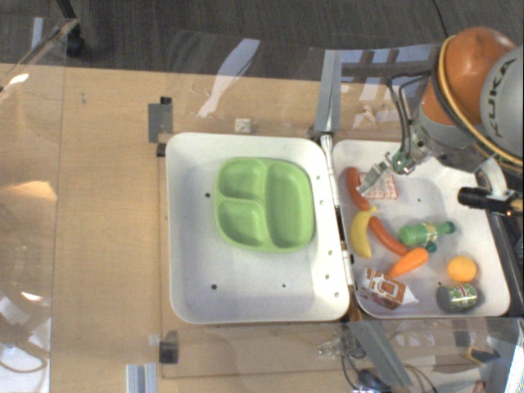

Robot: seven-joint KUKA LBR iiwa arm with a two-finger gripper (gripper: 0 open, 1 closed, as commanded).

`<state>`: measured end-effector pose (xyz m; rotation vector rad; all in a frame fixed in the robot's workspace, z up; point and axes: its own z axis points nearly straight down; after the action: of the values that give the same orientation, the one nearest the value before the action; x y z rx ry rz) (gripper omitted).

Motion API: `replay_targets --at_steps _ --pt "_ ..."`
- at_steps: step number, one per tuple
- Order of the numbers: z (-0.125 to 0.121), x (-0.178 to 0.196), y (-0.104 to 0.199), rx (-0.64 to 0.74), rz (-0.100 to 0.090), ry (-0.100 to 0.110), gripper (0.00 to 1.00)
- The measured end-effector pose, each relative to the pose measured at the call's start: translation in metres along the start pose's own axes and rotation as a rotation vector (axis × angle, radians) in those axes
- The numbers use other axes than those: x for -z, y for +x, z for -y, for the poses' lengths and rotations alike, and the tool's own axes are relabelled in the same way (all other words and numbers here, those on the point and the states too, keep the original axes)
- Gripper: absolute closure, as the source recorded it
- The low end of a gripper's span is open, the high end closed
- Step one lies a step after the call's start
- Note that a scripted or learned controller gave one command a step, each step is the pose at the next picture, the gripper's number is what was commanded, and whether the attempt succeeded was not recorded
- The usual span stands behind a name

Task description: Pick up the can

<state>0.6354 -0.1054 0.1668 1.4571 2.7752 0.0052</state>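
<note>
Overhead, Claw Hangs Far From the Can

Up at twelve o'clock of the right bin (pixel 491 244), the claw (pixel 399 164) hovers above a small red-and-white carton (pixel 379 187); whether it is spread or closed I cannot tell. The can (pixel 457 297) lies at five o'clock in that bin, just below an orange (pixel 462 268), well apart from the claw. A green divided plate (pixel 265 204) sits in the left bin (pixel 196 293). Both bins rest on a tan wooden desk (pixel 82 219); dark carpet (pixel 246 2) lies beyond.

We see green plate (pixel 265 204), yellow banana (pixel 361 232), orange carrot (pixel 408 262), grey-green can (pixel 457 298), white bins (pixel 192 244).
</note>
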Motion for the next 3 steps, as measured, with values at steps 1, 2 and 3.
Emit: replay_targets --at_steps 1,2,3 --pt "-0.003 -0.060 -0.053 -0.214 0.002 -0.006 0.00" --pt "0.059 -0.065 -0.065 -0.277 0.015 -0.022 0.00" --pt "0.017 -0.068 -0.088 -0.277 0.002 0.005 0.00"
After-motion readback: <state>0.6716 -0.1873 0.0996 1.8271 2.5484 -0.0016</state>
